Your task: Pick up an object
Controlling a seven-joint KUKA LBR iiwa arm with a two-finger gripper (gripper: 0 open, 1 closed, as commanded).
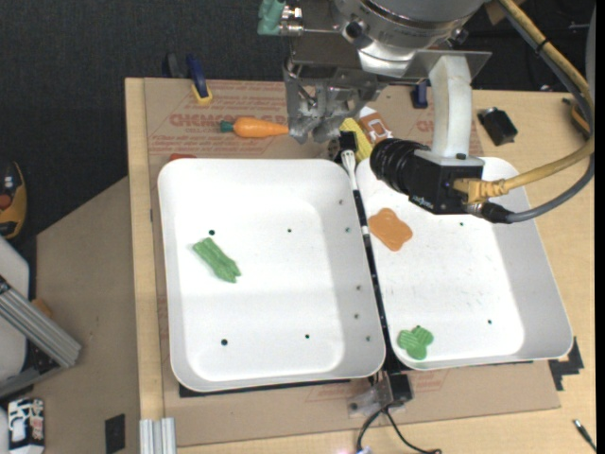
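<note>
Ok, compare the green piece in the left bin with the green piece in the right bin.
The left bin's green piece is long, narrow and lies diagonally; the right bin's green piece is short and clumped. The first lies well inside its bin, the second near the front rim. Both are green and lie untouched.

The two bins, the left bin (265, 282) and the right bin (463, 291), look like smooth white plastic with a soft sheen, the right one finely speckled with dark specks, and they rest on a matt brown cardboard sheet (151, 159) printed with faded red lettering. The green piece (217, 259), the orange piece (389, 229), the green lump (415, 341) and the carrot (257, 128) appear to be smooth, matt toy plastic. The arm (416, 8) shows brushed grey metal, with a glossy black cylinder (416, 173) and a smooth tan cable (539, 173).
</note>
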